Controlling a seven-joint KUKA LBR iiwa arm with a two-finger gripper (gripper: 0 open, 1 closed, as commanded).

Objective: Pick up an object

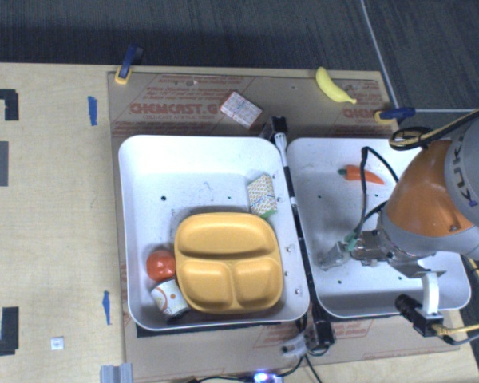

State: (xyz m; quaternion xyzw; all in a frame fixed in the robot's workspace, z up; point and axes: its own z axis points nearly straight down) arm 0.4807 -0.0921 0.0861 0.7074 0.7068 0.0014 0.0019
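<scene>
My gripper (332, 255) hangs low over the floor of the right bin (319, 182), near its left-middle part, and I see nothing between it and the white floor. An orange toy carrot (361, 175) lies toward the back of that bin, well apart from the gripper. In the left bin (144, 174) a yellow divided tray (227, 260) takes up the front. A red ball (160, 264) and a small white-and-orange can (169, 297) sit against the tray's left side. A patterned packet (262, 195) lies behind the tray by the right wall.
The grey and orange arm (431, 206) covers the right bin's right half, with black cables looping above it. Behind the bins, on the cardboard, lie a yellow banana (334, 86) and a small speckled box (240, 108). Blue clamps (128, 62) hold the board's corners.
</scene>
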